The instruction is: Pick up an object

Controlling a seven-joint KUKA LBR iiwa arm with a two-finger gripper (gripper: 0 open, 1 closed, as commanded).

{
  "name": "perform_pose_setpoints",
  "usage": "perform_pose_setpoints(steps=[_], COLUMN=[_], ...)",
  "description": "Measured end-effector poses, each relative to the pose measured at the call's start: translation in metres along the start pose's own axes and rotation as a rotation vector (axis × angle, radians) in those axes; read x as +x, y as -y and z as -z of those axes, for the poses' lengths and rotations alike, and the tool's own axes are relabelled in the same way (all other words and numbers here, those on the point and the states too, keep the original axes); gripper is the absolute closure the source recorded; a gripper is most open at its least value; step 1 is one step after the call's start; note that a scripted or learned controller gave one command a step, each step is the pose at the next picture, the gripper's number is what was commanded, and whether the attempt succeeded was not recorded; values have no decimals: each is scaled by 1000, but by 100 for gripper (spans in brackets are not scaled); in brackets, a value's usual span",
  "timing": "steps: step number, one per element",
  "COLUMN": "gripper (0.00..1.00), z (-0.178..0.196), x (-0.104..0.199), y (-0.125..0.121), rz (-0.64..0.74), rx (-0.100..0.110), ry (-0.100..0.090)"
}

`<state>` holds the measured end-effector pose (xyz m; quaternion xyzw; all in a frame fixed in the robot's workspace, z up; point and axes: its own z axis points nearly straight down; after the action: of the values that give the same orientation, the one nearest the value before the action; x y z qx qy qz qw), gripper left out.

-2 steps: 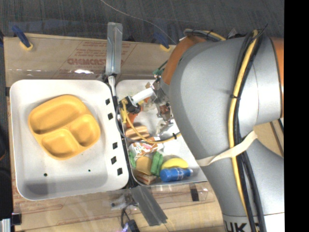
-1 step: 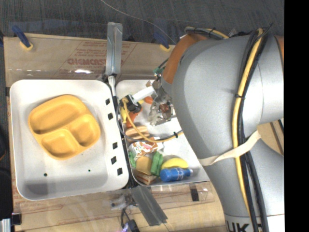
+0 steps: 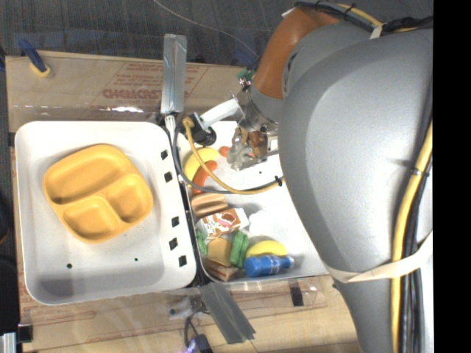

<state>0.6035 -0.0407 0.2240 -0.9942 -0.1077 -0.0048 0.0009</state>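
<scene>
Though the gripper [image 3: 246, 151] hangs low over the upper part of the right bin [image 3: 294, 230], its tip is a tangle of metal and small orange parts, and I cannot tell how wide it stands or whether anything sits in it. Just to its left lie a yellow rounded piece [image 3: 197, 164] and a small red-orange piece [image 3: 212, 165], close to the tip, though contact cannot be made out. A yellow cable [image 3: 221, 184] loops from the wrist across these pieces. Lower in the same bin, well apart from the tip, the rest of the objects crowd the near-left corner: a brown bun-like item [image 3: 208, 202], a printed packet [image 3: 221, 225], a green piece [image 3: 238, 248], a yellow lemon-like item [image 3: 266, 248] and a blue bottle [image 3: 266, 265]. Across the divider, the left bin [image 3: 44, 267] carries a yellow divided tray [image 3: 98, 191]. Both bins rest on a cardboard sheet [image 3: 96, 79]. Above, the grey arm [image 3: 353, 153] with its orange band [image 3: 283, 50] covers the right bin's far side.
</scene>
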Motion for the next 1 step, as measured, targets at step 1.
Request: perform_pose_setpoints(steps=[1], gripper=[100], z=[129], x=[54], y=[48], rz=[22], rx=[0], ry=[-4])
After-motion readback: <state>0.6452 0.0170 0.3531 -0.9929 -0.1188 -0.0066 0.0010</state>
